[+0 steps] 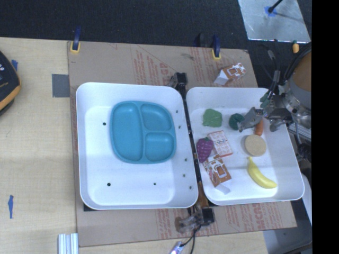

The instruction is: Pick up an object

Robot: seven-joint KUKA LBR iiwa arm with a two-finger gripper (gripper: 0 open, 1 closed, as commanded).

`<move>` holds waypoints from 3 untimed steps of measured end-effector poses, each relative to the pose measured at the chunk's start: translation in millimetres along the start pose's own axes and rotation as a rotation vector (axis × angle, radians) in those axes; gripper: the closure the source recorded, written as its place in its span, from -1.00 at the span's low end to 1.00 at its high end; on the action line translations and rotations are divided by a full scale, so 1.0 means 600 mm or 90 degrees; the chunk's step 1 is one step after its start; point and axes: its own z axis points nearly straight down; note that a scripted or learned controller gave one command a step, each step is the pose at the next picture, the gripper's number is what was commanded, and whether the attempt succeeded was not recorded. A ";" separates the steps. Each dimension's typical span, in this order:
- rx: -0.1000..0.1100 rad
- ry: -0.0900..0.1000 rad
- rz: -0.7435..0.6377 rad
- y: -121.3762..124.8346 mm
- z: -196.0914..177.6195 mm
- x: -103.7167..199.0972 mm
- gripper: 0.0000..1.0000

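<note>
Right bin (296, 192), contents: dark green round object (235, 121) at 12 o'clock, touching the gripper (253, 121); whether the fingers are clenched or released cannot be told; orange piece (259, 127) beside them; light green lump (212, 117) at 10 o'clock; tan disc (255, 145); banana (260, 174) at 5 o'clock; purple grapes (204, 148); two printed packets (219, 143), (217, 171), lettering unreadable; left bin (92, 189): blue divided tray (143, 132); surface (32, 157): small carton (231, 73).
</note>
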 end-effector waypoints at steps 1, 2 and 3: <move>-0.005 -0.002 0.000 0.005 0.253 -0.074 -1.00; -0.012 -0.005 0.000 0.110 0.261 -0.013 -1.00; -0.010 -0.002 0.000 0.213 0.262 0.048 -1.00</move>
